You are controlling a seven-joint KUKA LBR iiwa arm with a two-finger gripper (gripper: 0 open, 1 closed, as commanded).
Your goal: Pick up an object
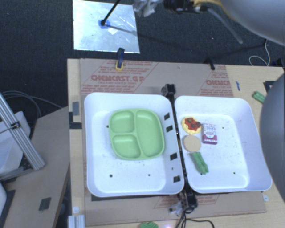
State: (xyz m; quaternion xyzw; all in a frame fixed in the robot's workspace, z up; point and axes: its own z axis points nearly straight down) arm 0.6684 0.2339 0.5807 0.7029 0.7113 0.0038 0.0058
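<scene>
The gripper (144, 7) sat at the very top edge of the camera view, blurred and partly cut off, high above the bench and far from both bins; whether it was open or closed could not be told, and nothing could be seen in it. The grey arm (256, 15) swept in from the upper right corner.

Below it lay a shiny silver sheet (106, 26) on the dark floor, and then the brown cardboard-covered bench (133, 78) with red lettering.

The right shallow white bin (242, 147) held four small items clustered near its left side: a round yellow toy pizza with red topping (191, 125), a small white and purple carton (209, 133) just to its right, a flat round tan cookie (192, 144) below the pizza, and a green elongated toy vegetable (200, 162) below that, lying at a slant.

The left shallow white bin (95, 169) held a light green plastic tray with three compartments (136, 134), resting flat near its middle.
</scene>
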